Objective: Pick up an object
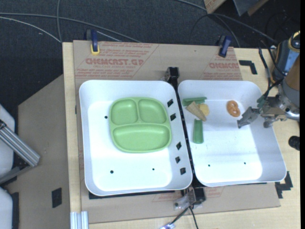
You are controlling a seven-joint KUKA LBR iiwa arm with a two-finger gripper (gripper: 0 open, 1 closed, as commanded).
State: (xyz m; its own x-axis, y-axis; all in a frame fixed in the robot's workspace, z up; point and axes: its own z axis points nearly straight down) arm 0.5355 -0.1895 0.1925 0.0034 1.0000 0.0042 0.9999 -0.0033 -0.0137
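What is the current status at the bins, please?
Gripper over right bin, holding nothing. Orange piece just left of it, untouched. Green tray in left bin. Nothing in the way.

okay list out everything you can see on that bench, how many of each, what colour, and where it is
left bin: 1, white, left half of the bench
right bin: 1, white, right half, beside the left bin
divided plate: 1, light green, three compartments, lying in the left bin
long green piece: 1, green, right bin near its left wall
short green piece: 1, green, right bin, upper left corner
yellow wedge: 1, tan-yellow, right bin, just below the short green piece
orange object: 1, orange, right bin, upper middle
clamps: 2, blue and yellow, back edge of the board
cables: several, grey, on the dark floor behind
arm: 1, grey, at the right edge
gripper: 1, grey, over the right bin's right side, just right of the orange object
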